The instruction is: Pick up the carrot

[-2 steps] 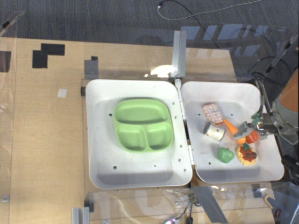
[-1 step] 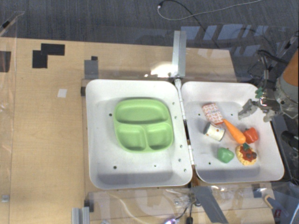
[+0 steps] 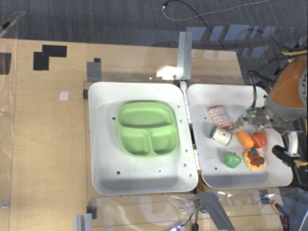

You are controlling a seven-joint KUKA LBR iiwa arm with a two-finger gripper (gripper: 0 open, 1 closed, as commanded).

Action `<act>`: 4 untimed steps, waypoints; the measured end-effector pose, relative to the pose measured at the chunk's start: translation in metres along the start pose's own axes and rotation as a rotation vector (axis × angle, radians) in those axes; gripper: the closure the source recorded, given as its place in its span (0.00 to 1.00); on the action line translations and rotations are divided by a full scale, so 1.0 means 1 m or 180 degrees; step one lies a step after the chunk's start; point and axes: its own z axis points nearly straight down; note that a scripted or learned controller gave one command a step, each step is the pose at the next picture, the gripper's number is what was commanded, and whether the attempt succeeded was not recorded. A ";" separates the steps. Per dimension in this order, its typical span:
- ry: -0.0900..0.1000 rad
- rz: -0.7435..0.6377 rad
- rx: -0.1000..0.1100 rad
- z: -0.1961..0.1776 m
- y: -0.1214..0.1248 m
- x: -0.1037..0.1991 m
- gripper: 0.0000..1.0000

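The carrot [image 3: 245, 138] is a short orange piece lying in the right bin [image 3: 207, 97], right of centre. A red toy pepper [image 3: 259, 139] touches its right side. My gripper [image 3: 248, 120] reaches in from the right and hovers just behind and above the carrot, near its far end. Nothing shows between its fingers.
Around the carrot lie a white cylinder [image 3: 221, 136], a red-checkered packet [image 3: 218, 116], a green toy pepper [image 3: 232, 160] and a pizza-like toy [image 3: 254, 160]. The left bin [image 3: 103, 143] holds a green divided tray [image 3: 147, 129]. The arm's orange band [image 3: 288, 86] overhangs the right bin's far right corner.
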 end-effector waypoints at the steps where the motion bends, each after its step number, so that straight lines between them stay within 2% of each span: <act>1: 0.0001 -0.0004 -0.0016 -0.012 0.002 0.001 1.00; 2: 0.0004 -0.0285 -0.0007 0.001 0.010 0.055 1.00; 3: 0.0001 -0.0100 -0.0017 0.000 -0.044 0.070 1.00; 4: 0.0007 -0.0067 0.0003 -0.130 -0.013 0.140 1.00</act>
